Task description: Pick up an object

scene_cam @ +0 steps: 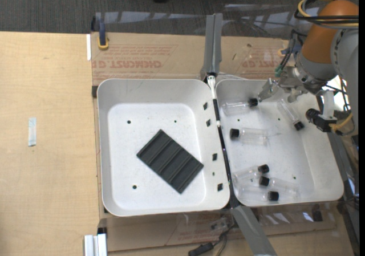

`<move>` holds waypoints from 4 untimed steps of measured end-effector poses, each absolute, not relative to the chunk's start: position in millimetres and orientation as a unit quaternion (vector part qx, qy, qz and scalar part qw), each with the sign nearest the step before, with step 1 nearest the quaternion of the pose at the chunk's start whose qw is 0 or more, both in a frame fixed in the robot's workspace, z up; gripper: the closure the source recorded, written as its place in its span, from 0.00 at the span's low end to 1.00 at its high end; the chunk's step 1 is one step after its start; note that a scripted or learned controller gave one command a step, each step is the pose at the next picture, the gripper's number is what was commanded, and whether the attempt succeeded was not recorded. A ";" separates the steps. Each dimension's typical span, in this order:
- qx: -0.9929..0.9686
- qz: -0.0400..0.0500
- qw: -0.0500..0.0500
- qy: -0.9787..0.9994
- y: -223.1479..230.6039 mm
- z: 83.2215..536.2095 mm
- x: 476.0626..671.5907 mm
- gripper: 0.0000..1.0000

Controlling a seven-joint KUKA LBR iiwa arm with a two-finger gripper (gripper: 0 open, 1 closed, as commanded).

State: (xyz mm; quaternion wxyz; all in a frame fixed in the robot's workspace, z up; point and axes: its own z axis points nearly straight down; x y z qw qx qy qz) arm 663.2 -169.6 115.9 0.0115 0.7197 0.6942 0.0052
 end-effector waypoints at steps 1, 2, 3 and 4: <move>0.715 0.000 0.001 0.699 -185.5 92.3 602.0 0.00; 0.716 0.000 0.001 0.698 -186.8 101.8 601.9 1.00; 0.744 -0.001 0.000 0.668 -129.0 186.5 625.2 1.00; 0.727 -0.001 0.000 0.686 -57.3 220.0 658.8 1.00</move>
